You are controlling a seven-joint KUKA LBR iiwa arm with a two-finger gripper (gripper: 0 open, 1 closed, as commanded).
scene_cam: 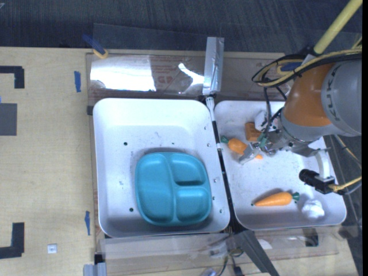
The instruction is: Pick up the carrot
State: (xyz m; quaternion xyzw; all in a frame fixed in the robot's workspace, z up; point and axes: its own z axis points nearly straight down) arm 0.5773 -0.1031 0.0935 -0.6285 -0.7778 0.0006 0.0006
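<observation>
Orange and long, the carrot (pixel 274 199) lies free in the right bin (pixel 247 177) near its front wall, well apart from the gripper (pixel 253 152), whose finger state I cannot tell, probably because it approaches a smaller orange piece (pixel 236 146).

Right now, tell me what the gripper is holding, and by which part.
It cannot be told. The gripper sits low beside a small orange piece in the right bin; the carrot lies apart, untouched.
</observation>
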